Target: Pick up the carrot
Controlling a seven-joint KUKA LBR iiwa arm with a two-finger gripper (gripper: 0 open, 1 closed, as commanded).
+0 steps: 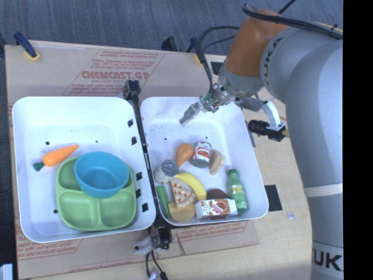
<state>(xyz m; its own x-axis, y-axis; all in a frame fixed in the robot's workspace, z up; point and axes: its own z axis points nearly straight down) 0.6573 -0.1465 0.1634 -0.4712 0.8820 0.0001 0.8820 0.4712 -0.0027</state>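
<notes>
The carrot (58, 155), orange with a green stem end, lies on the floor of the left bin (35, 112), just up and left of a blue bowl. My gripper (187, 118) hangs over the upper part of the right bin (247, 150), pointing down and left. It is far to the right of the carrot, with nothing seen in it.
A blue bowl (102, 174) sits on a green divided plate (96, 206) right beside the carrot. The right bin holds several toy foods: a can (201, 153), a banana (193, 184), a pizza slice (179, 192), a green bottle (235, 188) and a box (215, 207).
</notes>
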